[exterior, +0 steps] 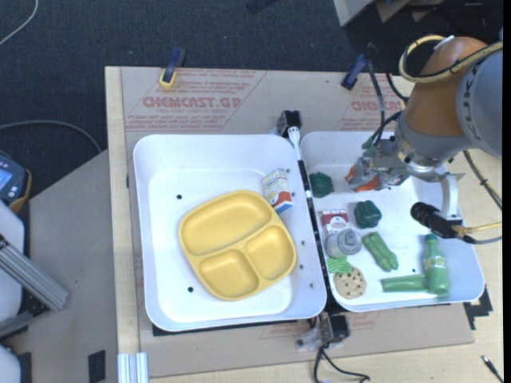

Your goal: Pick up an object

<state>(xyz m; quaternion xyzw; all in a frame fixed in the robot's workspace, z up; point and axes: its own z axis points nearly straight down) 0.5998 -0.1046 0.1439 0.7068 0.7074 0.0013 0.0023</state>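
Observation:
My gripper (372,172) hangs over the far part of the right bin (471,274). A small orange-red thing (361,183) shows right at its tip; whether it is gripped I cannot tell. Close by in that bin lie a dark green lump (321,184), a dark green pepper-like piece (367,213), a red packet (333,219), a grey can (348,241), a cookie (350,282), a light green pickle (381,251) and a green bottle (433,266).
The left bin (156,166) holds a yellow divided plate (236,244) and a small carton (277,188) near its right wall. A ridge (307,206) separates the two bins. The arm's orange band (435,94) rises at the far right.

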